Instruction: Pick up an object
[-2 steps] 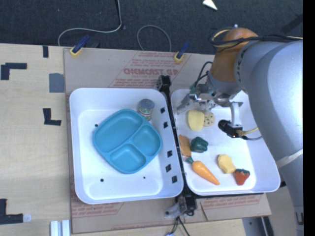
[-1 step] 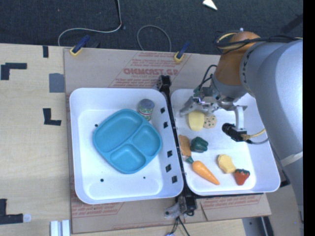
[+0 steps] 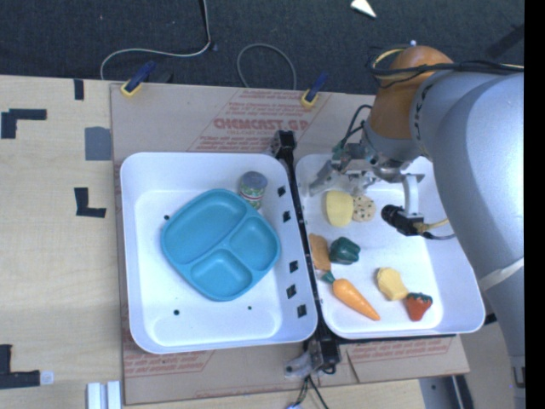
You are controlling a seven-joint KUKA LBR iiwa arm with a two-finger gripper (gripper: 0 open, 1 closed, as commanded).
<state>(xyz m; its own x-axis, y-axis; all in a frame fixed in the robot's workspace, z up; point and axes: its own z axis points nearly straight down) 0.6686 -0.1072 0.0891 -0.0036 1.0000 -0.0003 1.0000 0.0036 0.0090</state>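
The left bin (image 3: 136,228) holds a blue divided plate (image 3: 221,243), with a small can (image 3: 252,187) touching its one o'clock edge. In the right bin (image 3: 460,288), the gripper (image 3: 351,170) hangs at twelve o'clock over a yellow toy (image 3: 338,209); whether its jaws are apart, I cannot tell. At six o'clock lie a carrot (image 3: 355,299) and a strawberry (image 3: 418,306).

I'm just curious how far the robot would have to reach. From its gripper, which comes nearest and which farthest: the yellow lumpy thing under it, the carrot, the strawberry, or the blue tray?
Measured from the gripper in the camera view:
1. Yellow lumpy piece, just below it in the right bin.
2. Carrot, near that bin's front edge.
3. Blue tray and strawberry: too close to call, tray in the left bin, strawberry in the right bin's front corner.
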